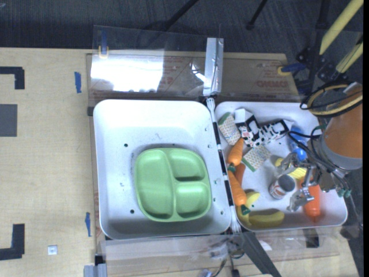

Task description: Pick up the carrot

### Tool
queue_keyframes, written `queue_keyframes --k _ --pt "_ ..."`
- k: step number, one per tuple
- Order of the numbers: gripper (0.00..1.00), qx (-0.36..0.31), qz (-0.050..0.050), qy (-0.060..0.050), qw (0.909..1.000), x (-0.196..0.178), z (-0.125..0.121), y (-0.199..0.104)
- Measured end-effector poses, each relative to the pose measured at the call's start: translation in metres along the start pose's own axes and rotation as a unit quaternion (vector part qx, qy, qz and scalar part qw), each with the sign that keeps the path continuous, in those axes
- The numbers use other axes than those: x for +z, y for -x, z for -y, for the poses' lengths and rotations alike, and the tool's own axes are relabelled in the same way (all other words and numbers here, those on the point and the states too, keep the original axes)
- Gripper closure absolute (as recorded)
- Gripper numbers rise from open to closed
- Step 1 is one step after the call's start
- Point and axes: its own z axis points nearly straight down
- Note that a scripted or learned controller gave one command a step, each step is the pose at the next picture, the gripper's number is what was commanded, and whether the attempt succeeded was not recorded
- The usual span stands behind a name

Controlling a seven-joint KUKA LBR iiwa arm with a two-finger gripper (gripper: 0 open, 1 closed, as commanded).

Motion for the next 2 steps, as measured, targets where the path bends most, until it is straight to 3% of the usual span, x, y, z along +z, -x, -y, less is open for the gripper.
queue_keyframes --k 1,2 --pt "0.00 -0.192 0.000 0.000 0.9815 0.048 -0.036 0.033" --pt "0.00 -0.330 0.005 -0.003 0.9441 0.046 -0.030 0.003"
